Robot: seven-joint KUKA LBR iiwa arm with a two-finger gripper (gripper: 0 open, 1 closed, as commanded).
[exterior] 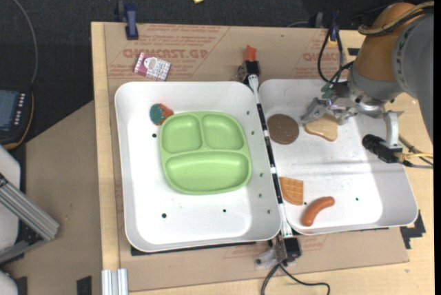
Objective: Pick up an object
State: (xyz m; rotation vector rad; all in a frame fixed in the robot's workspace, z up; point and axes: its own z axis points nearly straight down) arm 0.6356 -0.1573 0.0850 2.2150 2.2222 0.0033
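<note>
Over the right bin [386, 211], the jaws [329, 109] are hanging low at the far side, touching or just above a tan piece of toast [322, 129]. I cannot tell if the jaws are open or closed. The arm is probably reaching down there to pick that toast up. A brown cookie [282, 128] is lying just to its left. A waffle [292, 190] and a sausage [317, 209] are lying nearer, well apart. A green plate [204, 152] is sitting in the left bin [138, 169].
</note>
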